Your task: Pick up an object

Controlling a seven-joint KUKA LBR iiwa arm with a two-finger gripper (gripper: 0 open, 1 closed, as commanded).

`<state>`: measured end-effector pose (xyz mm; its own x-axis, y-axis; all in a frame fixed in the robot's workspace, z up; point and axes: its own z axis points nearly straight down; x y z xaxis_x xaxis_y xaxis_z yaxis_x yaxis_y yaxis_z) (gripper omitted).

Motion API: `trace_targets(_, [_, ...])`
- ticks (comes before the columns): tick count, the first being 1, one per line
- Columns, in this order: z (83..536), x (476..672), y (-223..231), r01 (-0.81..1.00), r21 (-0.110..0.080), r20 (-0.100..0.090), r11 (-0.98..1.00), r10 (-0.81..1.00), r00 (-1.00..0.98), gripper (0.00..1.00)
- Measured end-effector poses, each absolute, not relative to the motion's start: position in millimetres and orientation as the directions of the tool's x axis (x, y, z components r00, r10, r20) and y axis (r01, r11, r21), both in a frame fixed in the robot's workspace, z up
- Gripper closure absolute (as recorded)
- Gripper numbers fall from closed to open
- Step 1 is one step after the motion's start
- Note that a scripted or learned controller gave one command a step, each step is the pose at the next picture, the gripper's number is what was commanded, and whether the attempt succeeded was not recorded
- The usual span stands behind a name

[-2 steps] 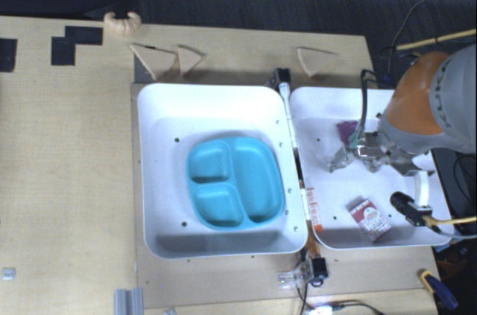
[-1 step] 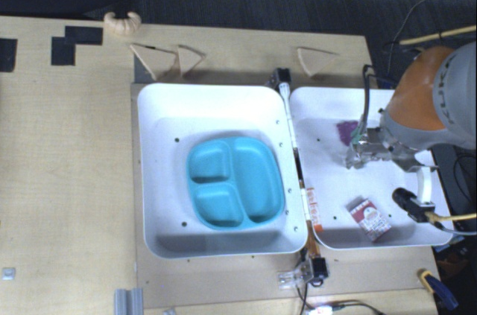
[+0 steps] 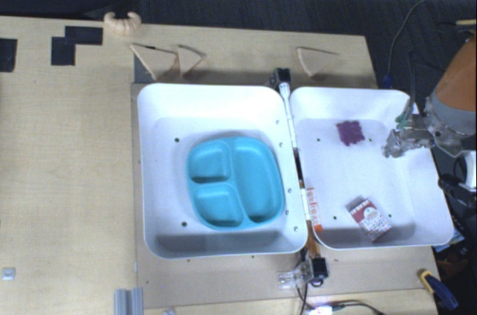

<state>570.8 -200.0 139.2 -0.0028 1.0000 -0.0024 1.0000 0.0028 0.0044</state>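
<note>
In the right bin (image 3: 417, 231) lie two loose things: a small purple object (image 3: 349, 132) toward the back and a small red and white packet (image 3: 370, 218) near the front. My gripper (image 3: 395, 146) hangs over the right bin's right side, to the right of the purple object and apart from it. Nothing shows between its fingers. The arm comes in from the right, with its orange band at the frame's edge.
The left bin (image 3: 160, 157) holds a blue divided tray (image 3: 235, 182). A black ridge with a red and white label runs between the two bins. Wooden wedges stand on the bench behind the bins. Cables lie at the front.
</note>
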Motion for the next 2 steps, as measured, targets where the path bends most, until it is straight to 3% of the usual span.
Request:
trace_targets(1, [111.1,634.0,-205.2,1.0,0.004,-0.001,0.006,1.0,-0.006,1.0])
trace_targets(2, [126.6,670.4,-205.2,1.0,0.006,-0.001,0.007,1.0,-0.007,1.0])
